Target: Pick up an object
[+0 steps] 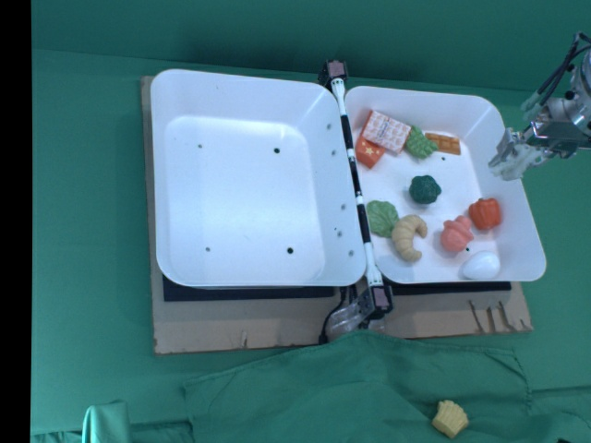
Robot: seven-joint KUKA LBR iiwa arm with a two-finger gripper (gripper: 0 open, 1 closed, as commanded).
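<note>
The gripper (513, 156) is hanging over the right bin (499, 118) rim, and it is holding nothing; the red toy (485, 213) is sitting nearest, by the white egg (480, 266); it is looking light, hard and slippery, so squeezing its round middle seems best.

Two white bins (249, 100) sit on brown cardboard (231, 330) over green cloth (83, 201). The toys: a pink-checked box (385, 131), dark green broccoli (425, 189), a tan croissant (408, 236), an orange-red pepper (485, 213), a white egg (480, 266), and a yellow piece (450, 419) on the cloth.
</note>
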